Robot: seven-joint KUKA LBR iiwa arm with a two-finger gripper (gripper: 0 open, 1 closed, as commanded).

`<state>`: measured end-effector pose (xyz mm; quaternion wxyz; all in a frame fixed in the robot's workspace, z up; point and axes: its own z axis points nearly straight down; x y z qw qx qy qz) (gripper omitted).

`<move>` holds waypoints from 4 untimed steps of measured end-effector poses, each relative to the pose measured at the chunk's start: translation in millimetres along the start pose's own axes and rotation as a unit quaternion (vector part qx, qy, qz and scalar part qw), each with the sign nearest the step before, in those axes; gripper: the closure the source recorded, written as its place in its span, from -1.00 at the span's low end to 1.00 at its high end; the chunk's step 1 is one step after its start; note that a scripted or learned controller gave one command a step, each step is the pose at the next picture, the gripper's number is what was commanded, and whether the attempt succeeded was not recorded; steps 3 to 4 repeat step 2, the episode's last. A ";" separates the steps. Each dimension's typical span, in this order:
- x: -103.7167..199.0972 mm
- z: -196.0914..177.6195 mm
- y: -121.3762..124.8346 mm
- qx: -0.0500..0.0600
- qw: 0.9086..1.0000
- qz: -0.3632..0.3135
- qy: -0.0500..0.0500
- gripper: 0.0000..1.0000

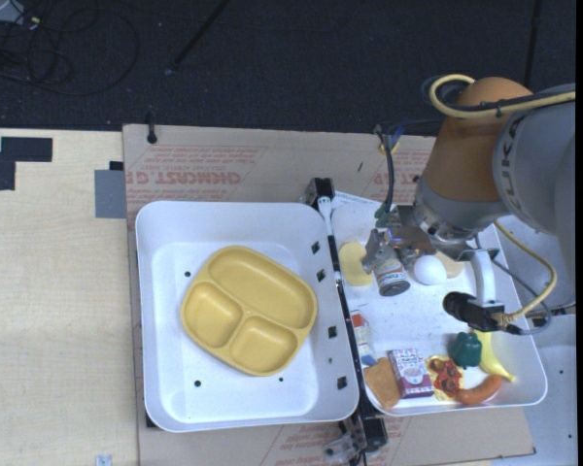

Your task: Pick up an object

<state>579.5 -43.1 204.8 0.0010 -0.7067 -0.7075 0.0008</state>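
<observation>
Inspection of the right bin point(413, 323): the arm point(466, 163) reaches in from the right edge and places the gripper point(383, 258) low over the bin's upper left part. From this angle it cannot be told how far the gripper is open, nor whether it has hold of anything. A small can point(392, 282) with a pale metal top sits just below the gripper, touching it or very nearly so; contact cannot be confirmed. A white ball point(429, 271) lies just beside the can, on the side away from the bin divider. A yellow disc point(353, 260) lies immediately on the gripper's other side, against the bin's left wall. Well apart from the gripper, along the bin's near edge, lie a red box point(409, 372), a green pepper point(469, 348) and a banana point(497, 363), crowded together with other small items too indistinct to identify. The left bin point(165, 357) holds a yellow divided tray point(248, 309), resting flat, well clear of the gripper.
</observation>
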 end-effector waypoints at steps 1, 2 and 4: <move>21.4 18.6 -28.8 0.001 1.000 0.000 0.000 1.00; 44.4 -50.0 -38.9 0.000 1.000 0.000 0.000 1.00; 44.4 -50.0 -38.9 0.000 1.000 0.000 0.000 1.00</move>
